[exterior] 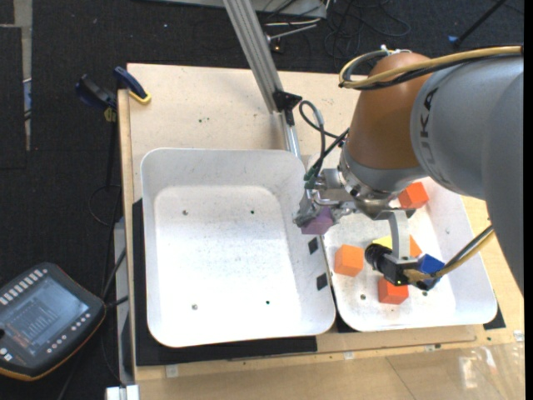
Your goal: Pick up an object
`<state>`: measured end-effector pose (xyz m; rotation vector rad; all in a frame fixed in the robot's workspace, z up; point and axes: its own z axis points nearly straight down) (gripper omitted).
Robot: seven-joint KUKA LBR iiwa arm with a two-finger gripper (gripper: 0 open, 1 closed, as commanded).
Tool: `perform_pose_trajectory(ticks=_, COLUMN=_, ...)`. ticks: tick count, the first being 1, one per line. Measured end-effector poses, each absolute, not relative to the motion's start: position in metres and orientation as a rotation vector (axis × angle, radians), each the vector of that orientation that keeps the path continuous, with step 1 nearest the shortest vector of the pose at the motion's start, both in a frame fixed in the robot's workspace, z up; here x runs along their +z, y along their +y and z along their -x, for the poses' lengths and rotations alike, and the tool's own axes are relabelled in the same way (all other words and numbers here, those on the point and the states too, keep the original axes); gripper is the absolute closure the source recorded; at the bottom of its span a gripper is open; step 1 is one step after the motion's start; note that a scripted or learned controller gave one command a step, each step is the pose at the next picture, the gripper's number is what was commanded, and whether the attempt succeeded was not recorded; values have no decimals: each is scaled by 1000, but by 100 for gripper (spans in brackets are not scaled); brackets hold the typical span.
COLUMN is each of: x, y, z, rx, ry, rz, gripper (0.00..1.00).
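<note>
My gripper (317,215) hangs over the seam between the two bins, at the left rim of the right bin (466,307). It is shut on a small purple block (320,222), which shows between the fingertips just above the rim. Loose in the right bin lie an orange block (349,260), a second orange block (413,195), a red-orange block (392,292), a blue block (430,264) and a yellow piece (382,246). The arm's wrist hides part of that bin.
The left bin (166,173) is a wide white tray with dark specks. A slanted metal rod (254,44) runs down to a black clamp behind the bins. A teach pendant (42,319) lies off the bench at lower left. A cable (466,252) loops over the right bin.
</note>
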<state>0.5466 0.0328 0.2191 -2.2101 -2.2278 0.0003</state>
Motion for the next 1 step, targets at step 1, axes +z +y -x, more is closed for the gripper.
perform_pose_trajectory(ticks=1, x=235, y=81, z=-531, rx=-2, ry=-2231, rz=2211, gripper=100)
